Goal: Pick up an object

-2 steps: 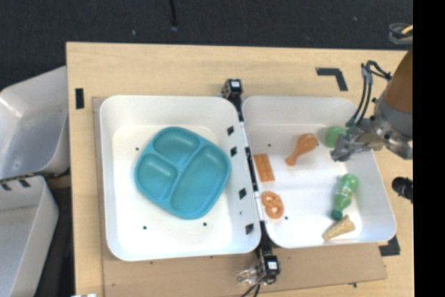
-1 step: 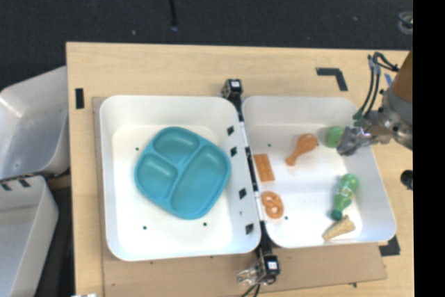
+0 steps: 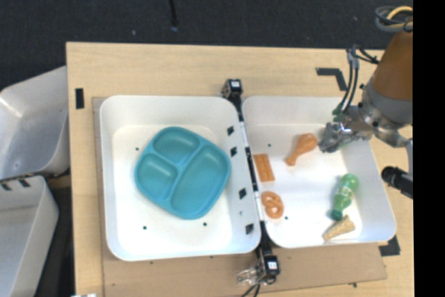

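The right bin (image 3: 368, 219) holds several small items: an orange drumstick-shaped toy (image 3: 302, 148), a flat orange cracker (image 3: 263, 167), an orange pretzel (image 3: 272, 205), a green bottle (image 3: 343, 195) and a tan cone (image 3: 338, 229). My gripper (image 3: 333, 137) hangs over the upper right part of this bin, just right of the drumstick's thick end and close to it. No item shows between the fingers.
The left bin (image 3: 118, 233) carries a blue divided plate (image 3: 183, 172). A row of black clips runs along the divider (image 3: 245, 170) between the bins. The arm's orange band (image 3: 395, 73) stands over the bench's right edge.
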You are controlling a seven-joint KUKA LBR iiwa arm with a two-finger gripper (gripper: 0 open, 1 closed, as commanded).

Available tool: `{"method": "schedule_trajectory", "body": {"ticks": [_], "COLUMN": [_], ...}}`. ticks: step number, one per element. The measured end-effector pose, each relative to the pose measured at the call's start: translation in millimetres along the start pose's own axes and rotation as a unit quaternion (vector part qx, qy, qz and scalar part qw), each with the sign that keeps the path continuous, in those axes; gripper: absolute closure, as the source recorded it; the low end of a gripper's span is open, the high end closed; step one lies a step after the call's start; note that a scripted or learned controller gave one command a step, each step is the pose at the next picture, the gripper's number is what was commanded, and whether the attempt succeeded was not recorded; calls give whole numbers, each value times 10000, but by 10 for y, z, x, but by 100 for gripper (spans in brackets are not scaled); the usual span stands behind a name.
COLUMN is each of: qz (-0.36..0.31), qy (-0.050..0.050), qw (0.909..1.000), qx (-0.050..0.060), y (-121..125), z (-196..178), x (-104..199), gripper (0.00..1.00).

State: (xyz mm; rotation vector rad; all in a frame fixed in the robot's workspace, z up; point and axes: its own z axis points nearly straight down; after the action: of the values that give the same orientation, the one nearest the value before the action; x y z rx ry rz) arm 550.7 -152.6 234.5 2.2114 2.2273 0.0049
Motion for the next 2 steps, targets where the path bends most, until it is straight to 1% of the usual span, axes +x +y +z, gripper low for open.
{"method": "schedule_trajectory", "body": {"ticks": [1, 2], "qz": [7, 8], "qy": [-1, 4], "qw": [10000, 10000], "qx": [21, 20], "y": [-38, -73], "z": [78, 76], "x": [495, 927], "gripper": [100, 100]}}
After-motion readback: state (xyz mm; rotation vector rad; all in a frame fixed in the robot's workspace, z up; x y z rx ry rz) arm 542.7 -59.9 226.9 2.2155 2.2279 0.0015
